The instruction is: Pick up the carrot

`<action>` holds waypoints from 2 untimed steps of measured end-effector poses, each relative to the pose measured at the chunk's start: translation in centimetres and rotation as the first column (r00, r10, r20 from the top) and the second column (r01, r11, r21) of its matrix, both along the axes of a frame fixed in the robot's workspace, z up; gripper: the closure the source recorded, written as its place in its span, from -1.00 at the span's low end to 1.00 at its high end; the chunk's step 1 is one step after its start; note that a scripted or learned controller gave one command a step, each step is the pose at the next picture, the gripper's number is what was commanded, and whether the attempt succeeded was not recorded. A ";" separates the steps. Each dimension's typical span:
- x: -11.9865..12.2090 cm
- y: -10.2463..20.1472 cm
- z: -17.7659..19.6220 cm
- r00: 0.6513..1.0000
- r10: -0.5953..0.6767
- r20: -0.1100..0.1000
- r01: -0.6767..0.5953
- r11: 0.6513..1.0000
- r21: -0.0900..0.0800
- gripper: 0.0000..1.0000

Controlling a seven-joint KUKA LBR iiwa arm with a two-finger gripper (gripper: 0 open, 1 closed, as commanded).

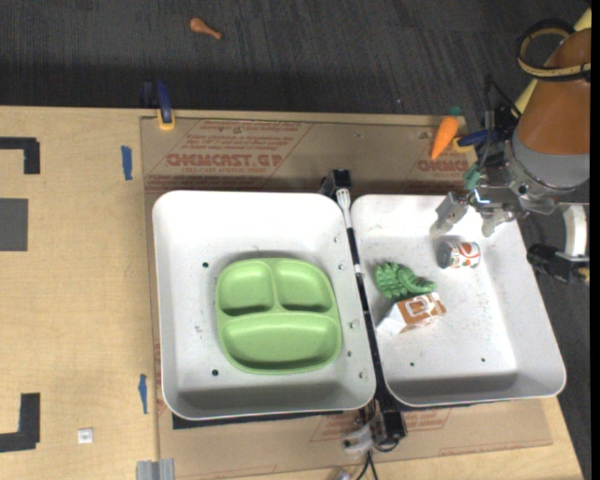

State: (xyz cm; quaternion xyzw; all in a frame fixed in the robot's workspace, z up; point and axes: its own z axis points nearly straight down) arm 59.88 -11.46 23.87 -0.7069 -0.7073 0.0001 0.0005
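At the bottom of the frame, nearest the lens, runs the front rim of the two white bins, with a black clamp [386,427] at the seam between them.

The gripper [470,214] hangs over the upper part of the right bin [525,370], its two grey fingers spread apart and pointing down, with nothing between them. Just below it in the frame lies a small white and red can [459,254], apart from the fingertips. Further toward the lower left sit a green leafy toy [399,279] and, just beside it, an orange and white packet [419,310].

The carrot [444,137] is not in either bin. It lies on the cardboard sheet [234,155] beyond the right bin's far rim, toward the upper right of the frame, above and a little left of the gripper. Its long axis runs steeply, green top up and orange tip down and left.

So the coming move likely calls for the gripper to travel up the frame, over the bin rim, and turn so the fingers close across that slanted axis rather than along it.

The left bin [178,281] holds a green divided plate [277,313]. A second small orange thing [204,28] lies on the dark floor at upper left.
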 end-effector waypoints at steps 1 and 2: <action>-5.9 5.4 -3.6 0.983 0.186 -0.001 -0.186 0.983 0.001 -1.00; -7.8 1.2 -7.7 0.950 0.313 0.000 -0.313 0.950 0.001 -1.00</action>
